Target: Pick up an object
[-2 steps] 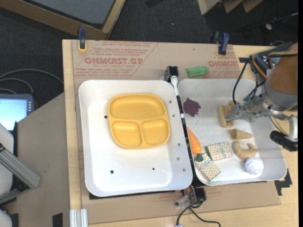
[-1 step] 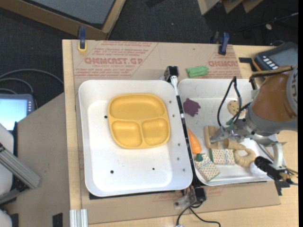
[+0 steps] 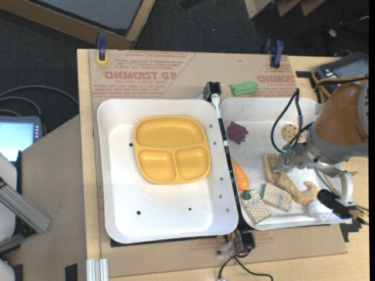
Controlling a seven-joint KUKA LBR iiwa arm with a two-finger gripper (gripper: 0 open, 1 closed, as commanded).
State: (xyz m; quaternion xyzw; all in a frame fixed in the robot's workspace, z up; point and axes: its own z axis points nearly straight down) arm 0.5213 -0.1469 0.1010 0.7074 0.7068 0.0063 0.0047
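Note:
The right bin (image 3: 258, 107) holds several small items: a purple piece (image 3: 237, 132), a round speckled cookie (image 3: 288, 131), an orange carrot (image 3: 240, 176), a tan curved piece (image 3: 296, 187), two patterned squares (image 3: 276, 196) and a white lump (image 3: 321, 211). My gripper (image 3: 285, 160) is low over the middle of this bin, right above the tan pieces. The wrist and cables hide its tip. Nothing is seen held.
A yellow divided plate (image 3: 171, 148) lies in the left bin (image 3: 117, 174). A green item (image 3: 244, 88) rests on the bench behind the right bin. Blue clamps (image 3: 276, 52) stand at the bench's far edge. The arm's orange band (image 3: 345, 113) overhangs the right bin's right side.

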